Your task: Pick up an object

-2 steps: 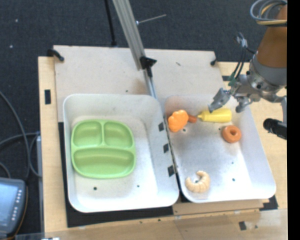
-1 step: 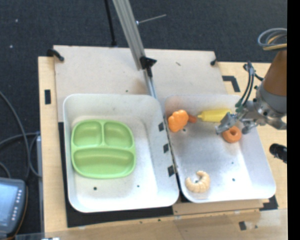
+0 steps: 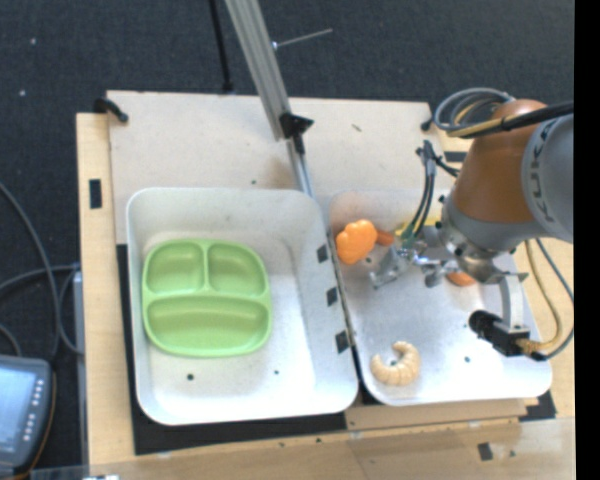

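Orange pepper [image 3: 356, 240] sits at the right bin's [image 3: 450, 378] upper left, just beside my jaws [image 3: 392, 266], which look parted around nothing, though I can't be sure.

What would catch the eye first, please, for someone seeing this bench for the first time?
The bright green divided plate in the left bin stands out most. In the right bin, an orange pepper-like toy sits near the left wall, with the arm's gripper close beside it, and a pale croissant-shaped piece lies near the front edge.
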Available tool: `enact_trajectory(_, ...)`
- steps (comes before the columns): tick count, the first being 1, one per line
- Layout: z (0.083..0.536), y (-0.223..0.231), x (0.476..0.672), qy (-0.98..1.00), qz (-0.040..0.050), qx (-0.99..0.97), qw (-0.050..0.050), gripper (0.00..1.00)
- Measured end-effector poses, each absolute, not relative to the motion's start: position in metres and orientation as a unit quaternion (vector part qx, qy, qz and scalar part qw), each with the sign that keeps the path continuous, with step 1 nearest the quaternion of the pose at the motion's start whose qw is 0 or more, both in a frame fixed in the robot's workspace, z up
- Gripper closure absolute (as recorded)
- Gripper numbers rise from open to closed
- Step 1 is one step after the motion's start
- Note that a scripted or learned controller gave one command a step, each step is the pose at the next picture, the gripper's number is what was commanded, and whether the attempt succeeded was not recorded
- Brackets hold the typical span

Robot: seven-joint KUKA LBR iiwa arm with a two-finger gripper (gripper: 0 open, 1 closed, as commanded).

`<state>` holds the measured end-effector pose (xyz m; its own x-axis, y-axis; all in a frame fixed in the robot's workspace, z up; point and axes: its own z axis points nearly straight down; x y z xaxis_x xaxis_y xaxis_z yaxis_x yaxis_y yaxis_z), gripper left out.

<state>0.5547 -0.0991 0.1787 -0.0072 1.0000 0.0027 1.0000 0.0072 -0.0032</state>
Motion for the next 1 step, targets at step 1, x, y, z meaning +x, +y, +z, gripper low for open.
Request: enact_trajectory(1, 0.202, -0.0282, 0.5302, -0.71, -0.0015, -0.704, 0.001, 0.0)
